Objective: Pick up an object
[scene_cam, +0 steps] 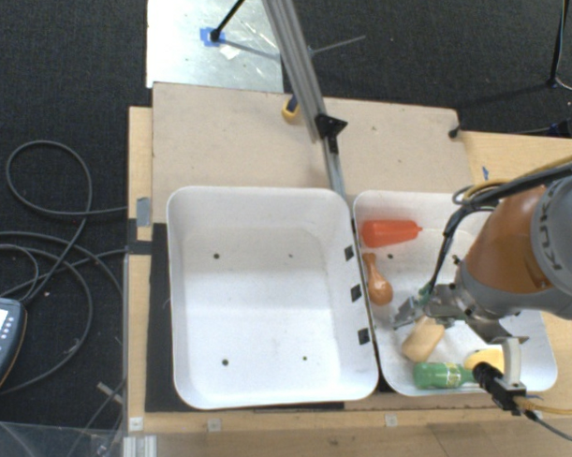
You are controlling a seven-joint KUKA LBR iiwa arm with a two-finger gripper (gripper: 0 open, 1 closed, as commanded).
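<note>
A robot gripper [416,312] hangs low in the right bin [542,368]; its grip cannot be made out. Just beneath it lies a tan object [422,341], with a green bottle [442,374] beyond and an orange bottle [390,232] above.

Orange bottle [390,232], flat in right bin [544,358]

Two bins sit side by side on the bench [242,137], their near walls touching: the left bin [186,266] at nine o'clock of the right bin [371,209]. A pole [305,74] slants in from twelve o'clock, ending over the seam between them.

In the right bin, a bottle [391,232] lies at its eleven o'clock corner. Just toward six o'clock from it lies a spoon-like piece [377,282], hard by the shared wall. A rounded block [423,340] lies near the middle, and a small bottle [442,374] at six o'clock against the front wall.

The arm [524,250] comes over from three o'clock, its gripper [424,308] above the block.

A cable [43,205] loops on the floor at nine o'clock of the bench.
</note>
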